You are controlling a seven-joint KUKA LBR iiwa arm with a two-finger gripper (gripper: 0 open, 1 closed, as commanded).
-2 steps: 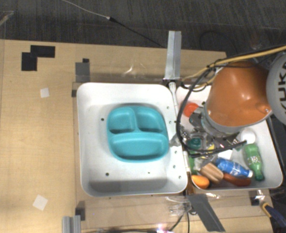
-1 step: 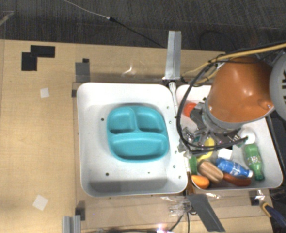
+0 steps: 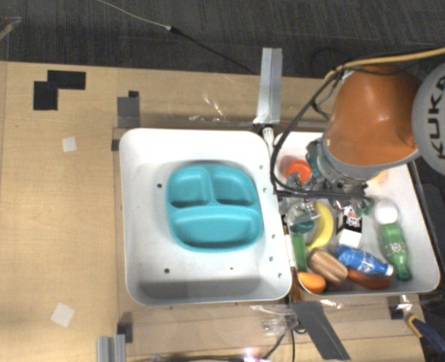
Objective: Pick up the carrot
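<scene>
left bin [image 3: 136, 225] holds a teal divided plate [image 3: 213, 206]. right bin [image 3: 422, 259] crowded: banana [image 3: 324, 228], green bottle [image 3: 393, 247], blue bottle [image 3: 364, 261], bread roll [image 3: 328, 265], all lying close together.

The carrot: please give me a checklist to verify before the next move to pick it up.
1. Carrot in view: ok, orange piece at the near left corner of the right bin.
2. Gripper above the carrot: not ok, it sits further back, by the banana.
3. Carrot free of neighbours: not ok, the hot dog touches it.
4. Finger state: cannot tell.
5. Left bin involved: ok, it holds the blue tray, away from the arm.
</scene>
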